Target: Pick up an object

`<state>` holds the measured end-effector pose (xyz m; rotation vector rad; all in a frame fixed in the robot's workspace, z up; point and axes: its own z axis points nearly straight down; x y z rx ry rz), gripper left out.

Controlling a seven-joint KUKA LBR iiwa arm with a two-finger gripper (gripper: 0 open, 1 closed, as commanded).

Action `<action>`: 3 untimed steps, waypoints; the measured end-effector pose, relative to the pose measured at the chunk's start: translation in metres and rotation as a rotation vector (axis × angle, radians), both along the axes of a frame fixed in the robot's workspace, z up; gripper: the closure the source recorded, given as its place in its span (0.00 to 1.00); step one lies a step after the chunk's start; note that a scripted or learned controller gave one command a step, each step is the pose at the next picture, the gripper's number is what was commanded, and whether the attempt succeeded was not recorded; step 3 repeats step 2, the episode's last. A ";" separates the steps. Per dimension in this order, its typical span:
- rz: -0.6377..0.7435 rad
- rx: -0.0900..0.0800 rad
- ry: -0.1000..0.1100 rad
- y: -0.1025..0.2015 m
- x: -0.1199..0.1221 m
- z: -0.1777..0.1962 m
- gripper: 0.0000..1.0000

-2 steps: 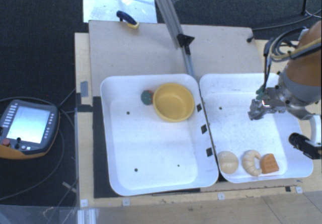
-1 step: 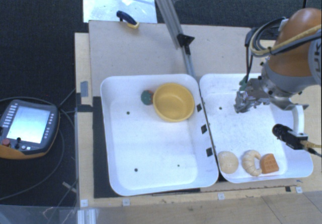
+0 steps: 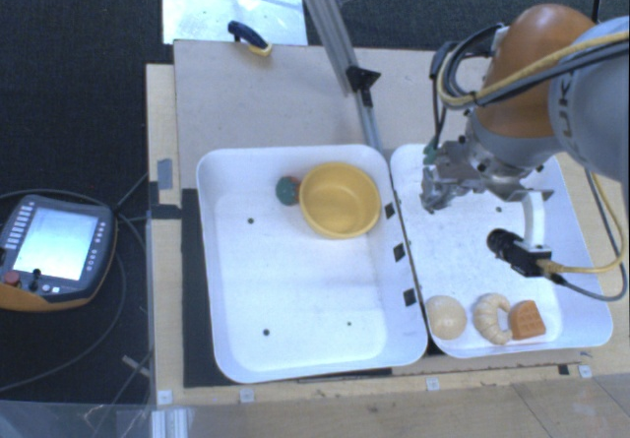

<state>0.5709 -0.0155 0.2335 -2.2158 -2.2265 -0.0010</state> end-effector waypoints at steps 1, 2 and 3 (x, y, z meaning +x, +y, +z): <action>-0.002 0.000 0.000 0.048 0.019 -0.011 1.00; -0.001 0.000 -0.001 0.090 0.046 -0.016 1.00; -0.001 0.000 -0.001 0.090 0.046 -0.016 1.00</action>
